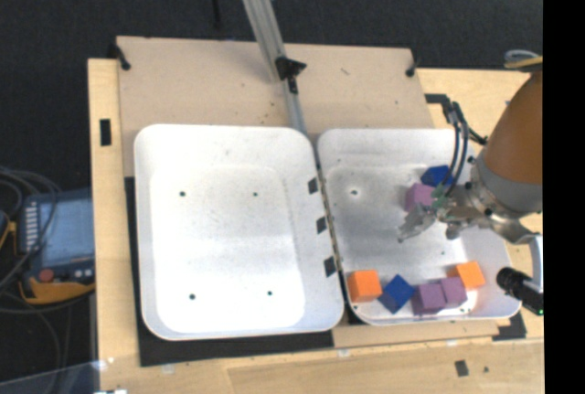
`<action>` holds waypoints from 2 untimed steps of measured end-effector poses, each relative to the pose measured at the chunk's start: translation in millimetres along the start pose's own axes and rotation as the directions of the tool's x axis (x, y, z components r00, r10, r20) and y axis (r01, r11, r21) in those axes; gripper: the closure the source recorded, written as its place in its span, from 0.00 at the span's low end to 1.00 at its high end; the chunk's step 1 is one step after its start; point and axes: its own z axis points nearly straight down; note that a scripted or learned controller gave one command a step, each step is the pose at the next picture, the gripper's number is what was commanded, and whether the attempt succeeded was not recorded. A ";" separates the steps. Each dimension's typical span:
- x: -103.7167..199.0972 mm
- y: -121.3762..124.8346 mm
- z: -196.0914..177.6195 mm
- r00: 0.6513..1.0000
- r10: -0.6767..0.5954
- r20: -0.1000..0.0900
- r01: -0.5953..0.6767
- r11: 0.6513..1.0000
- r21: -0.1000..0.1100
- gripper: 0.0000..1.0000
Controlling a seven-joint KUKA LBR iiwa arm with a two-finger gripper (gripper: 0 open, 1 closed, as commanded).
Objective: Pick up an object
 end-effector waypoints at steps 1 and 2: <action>-0.5 0.0 0.0 1.000 0.005 0.001 -0.005 1.000 -0.001 0.00; -5.6 -1.1 42.8 1.000 0.004 0.001 -0.004 1.000 0.005 0.00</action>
